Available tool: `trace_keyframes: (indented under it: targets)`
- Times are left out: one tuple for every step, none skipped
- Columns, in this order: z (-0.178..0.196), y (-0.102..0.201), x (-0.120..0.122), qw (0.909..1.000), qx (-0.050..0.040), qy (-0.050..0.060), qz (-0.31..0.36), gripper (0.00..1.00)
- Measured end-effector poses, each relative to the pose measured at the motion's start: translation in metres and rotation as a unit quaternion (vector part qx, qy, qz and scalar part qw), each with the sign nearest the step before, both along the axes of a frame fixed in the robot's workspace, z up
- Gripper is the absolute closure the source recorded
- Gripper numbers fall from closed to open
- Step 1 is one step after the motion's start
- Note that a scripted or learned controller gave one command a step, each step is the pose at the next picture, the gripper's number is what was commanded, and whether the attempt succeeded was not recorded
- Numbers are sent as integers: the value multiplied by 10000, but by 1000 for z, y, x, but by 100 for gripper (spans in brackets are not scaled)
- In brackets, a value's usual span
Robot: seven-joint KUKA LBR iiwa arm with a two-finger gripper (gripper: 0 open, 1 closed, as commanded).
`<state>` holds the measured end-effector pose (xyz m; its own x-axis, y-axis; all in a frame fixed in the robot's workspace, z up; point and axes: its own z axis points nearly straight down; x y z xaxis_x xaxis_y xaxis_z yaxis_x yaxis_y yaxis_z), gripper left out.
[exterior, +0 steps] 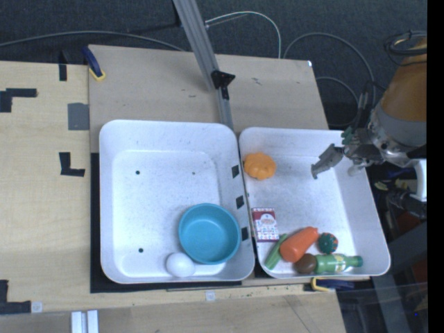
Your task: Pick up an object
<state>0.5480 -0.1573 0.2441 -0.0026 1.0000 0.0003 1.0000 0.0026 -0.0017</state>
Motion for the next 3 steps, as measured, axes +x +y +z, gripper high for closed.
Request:
trace_keyframes:
  targets:
    - [0,0,0,10000,-2,-1,0,0]
    - [-56,4,8,10000,1,26,-3,0]
    - [-100,5,8,10000,0,24,-6,0]
